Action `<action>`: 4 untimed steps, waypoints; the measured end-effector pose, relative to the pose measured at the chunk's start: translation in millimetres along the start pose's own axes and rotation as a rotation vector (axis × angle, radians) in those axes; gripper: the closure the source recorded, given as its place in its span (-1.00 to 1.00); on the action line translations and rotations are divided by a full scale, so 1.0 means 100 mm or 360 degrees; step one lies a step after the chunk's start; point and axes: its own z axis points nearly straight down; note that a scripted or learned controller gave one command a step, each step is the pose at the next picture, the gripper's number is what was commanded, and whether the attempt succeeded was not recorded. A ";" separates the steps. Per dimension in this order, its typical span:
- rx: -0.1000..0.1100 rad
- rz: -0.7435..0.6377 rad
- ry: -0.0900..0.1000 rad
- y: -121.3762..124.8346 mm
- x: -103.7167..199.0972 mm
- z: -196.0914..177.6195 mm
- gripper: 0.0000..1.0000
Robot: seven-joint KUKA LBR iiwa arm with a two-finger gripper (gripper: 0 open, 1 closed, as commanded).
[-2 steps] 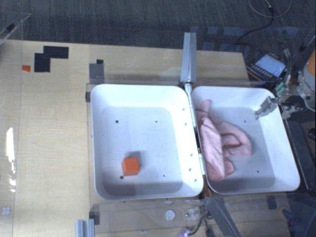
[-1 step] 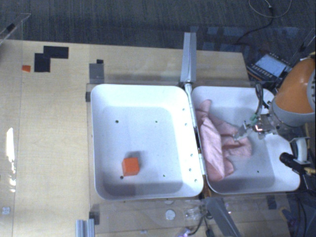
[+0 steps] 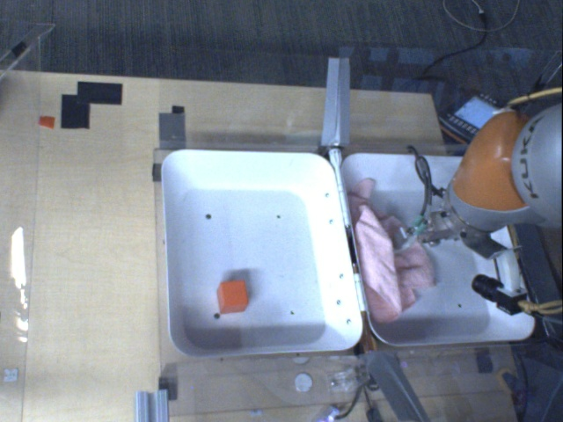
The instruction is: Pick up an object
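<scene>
Down in the right shallow white plastic bin (image 3: 457, 319), a crumpled pink cloth (image 3: 380, 258), draped along the bin's left wall and bunched toward the middle. Low over the cloth's right edge, the tool (image 3: 415, 232) on the grey arm with the orange band (image 3: 493, 161), reaching in from the right. Touching or just above the fabric there, probably; hard to judge at this slant. Spread or pressed together: cannot tell, with the wrist and cabling covering the tip. No fabric plainly caught and raised, so no grasp to be claimed.

In the left shallow white plastic bin (image 3: 189, 236), a small orange block (image 3: 233, 296), near the front wall and well apart from the arm. Both bins side by side on the pale wooden desk (image 3: 88, 262), parted by a metal divider rail (image 3: 335, 104).

Progress, judged from how things lie: approach and descent apparently done, target most likely the pink cloth. Nothing lifted yet; the cloth flat on the bin floor and against the wall. Left to do: a firm pinch on a fold, then a clean lift clear of the bin. Main risk: soft fabric slipping out, or only a thin edge being caught.
</scene>
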 end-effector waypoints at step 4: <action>0.0016 -0.0214 0.0010 1.08 0.37 -0.92 1.00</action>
